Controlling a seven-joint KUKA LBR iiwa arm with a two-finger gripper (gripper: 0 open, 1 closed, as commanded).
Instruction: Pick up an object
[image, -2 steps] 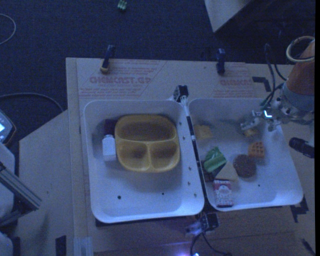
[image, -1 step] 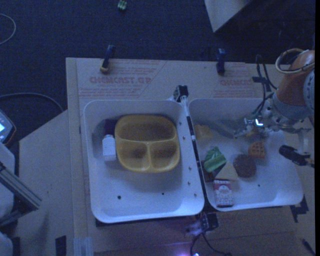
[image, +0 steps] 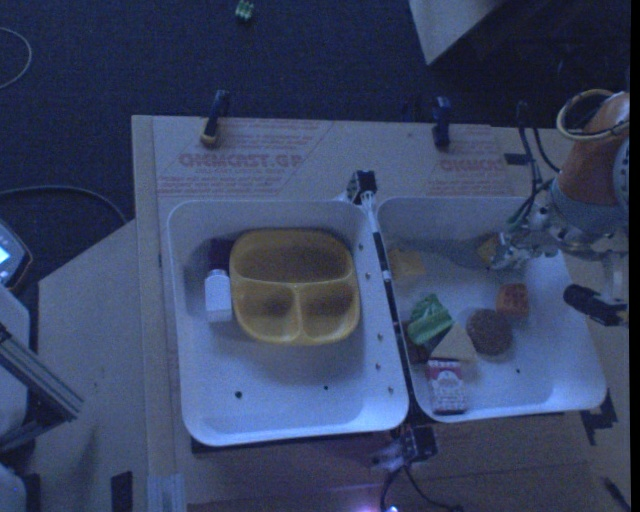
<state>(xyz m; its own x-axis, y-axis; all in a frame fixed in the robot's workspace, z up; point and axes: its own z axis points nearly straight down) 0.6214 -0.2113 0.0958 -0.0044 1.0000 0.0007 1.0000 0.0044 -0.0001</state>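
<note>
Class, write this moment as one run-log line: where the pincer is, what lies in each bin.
pincer: far end of right bin, nothing seen held | left bin: yellow tray, white bottle | right bin: green packet, red box

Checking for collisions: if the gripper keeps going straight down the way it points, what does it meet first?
Probably the yellow item just under the gripper at the back of the right bin. Depth is hard to judge in this dim view.
</note>
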